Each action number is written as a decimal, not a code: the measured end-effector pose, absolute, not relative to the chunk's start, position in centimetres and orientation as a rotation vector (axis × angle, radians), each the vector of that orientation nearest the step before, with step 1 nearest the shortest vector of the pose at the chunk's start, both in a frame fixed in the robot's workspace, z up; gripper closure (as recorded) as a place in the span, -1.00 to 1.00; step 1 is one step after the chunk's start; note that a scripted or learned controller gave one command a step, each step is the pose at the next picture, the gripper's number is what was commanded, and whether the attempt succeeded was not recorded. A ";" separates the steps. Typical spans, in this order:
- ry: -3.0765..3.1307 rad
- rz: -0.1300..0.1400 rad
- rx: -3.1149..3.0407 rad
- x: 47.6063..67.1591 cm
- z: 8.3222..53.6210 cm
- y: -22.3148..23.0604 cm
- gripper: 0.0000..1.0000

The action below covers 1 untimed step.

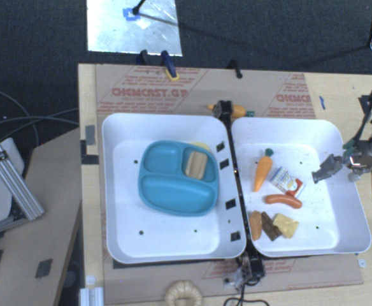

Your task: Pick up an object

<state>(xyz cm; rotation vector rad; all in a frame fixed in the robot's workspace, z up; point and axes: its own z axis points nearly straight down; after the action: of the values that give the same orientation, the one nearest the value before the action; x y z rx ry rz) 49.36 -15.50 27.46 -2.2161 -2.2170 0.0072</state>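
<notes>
The jaws' spread cannot be told; the gripper (pixel 323 169) hangs over the right bin (pixel 351 228). Just left lie a packet (pixel 285 182), sausage (pixel 283 201) and carrot (pixel 262 171). Farther left, a blue plate (pixel 167 193). The table (pixel 58 190) stands on dark carpet (pixel 33 37).

We see a bench (pixel 87 190) topped with printed brown cardboard (pixel 192 88), and on it two shallow white bins touching side by side: the left bin (pixel 125 234) and the right bin (pixel 348 228).

Dark, perhaps carpeted floor (pixel 33 37)
</notes>
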 end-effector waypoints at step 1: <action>-2.226 -0.002 -2.219 49.5 28.0 -15.5 -1.00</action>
<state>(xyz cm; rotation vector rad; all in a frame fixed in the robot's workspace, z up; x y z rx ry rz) 49.54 -15.46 27.97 -2.2189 -2.2262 -0.0016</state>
